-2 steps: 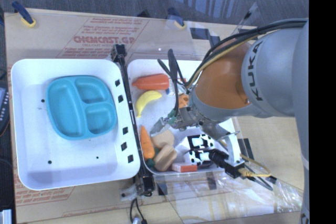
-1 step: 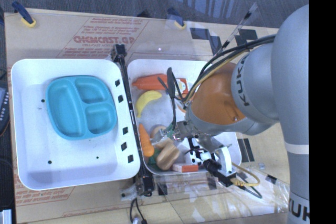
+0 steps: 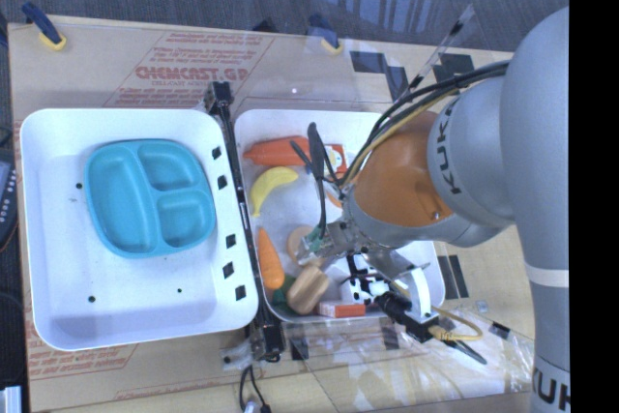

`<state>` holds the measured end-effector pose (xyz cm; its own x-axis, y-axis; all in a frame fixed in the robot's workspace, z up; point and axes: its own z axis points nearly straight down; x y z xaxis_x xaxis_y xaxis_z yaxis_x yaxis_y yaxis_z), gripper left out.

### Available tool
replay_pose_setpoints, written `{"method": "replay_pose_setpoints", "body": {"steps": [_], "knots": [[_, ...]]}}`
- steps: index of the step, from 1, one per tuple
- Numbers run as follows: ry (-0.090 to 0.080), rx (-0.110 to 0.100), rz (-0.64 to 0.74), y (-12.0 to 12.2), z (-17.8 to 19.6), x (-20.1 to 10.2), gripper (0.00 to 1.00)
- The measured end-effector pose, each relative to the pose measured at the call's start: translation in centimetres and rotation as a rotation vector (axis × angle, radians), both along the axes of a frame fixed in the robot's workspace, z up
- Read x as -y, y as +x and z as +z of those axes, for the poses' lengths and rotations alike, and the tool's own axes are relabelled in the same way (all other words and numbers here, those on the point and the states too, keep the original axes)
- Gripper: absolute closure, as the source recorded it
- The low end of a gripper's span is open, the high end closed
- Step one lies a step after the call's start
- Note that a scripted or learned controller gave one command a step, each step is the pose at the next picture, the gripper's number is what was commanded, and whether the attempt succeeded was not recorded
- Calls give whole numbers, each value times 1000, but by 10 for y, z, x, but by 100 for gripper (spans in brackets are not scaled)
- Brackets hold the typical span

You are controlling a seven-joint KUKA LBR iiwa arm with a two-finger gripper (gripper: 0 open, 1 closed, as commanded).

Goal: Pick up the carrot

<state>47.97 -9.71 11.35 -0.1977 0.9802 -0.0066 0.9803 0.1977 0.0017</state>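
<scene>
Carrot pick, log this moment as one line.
carrot: lying in right bin, left wall | gripper: over bin, beside carrot | grasp: none seen

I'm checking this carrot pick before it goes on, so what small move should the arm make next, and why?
Probably shift the gripper toward the left wall of the right bin and line it up over the carrot. The carrot lies along that wall, between the banana and the bread roll, while the gripper sits to its right, over the bin's middle, with nothing visibly held.
</scene>
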Motion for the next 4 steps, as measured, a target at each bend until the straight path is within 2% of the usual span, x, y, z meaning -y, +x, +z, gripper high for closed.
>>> {"method": "replay_pose_setpoints", "body": {"steps": [1,2,3,4], "knots": [[5,-3,-244,16,115,-5,100],[5,-6,-244,15,114,-5,0],[7,-7,-92,45,-23,4,0],[8,-1,-59,31,82,-38,0]]}}
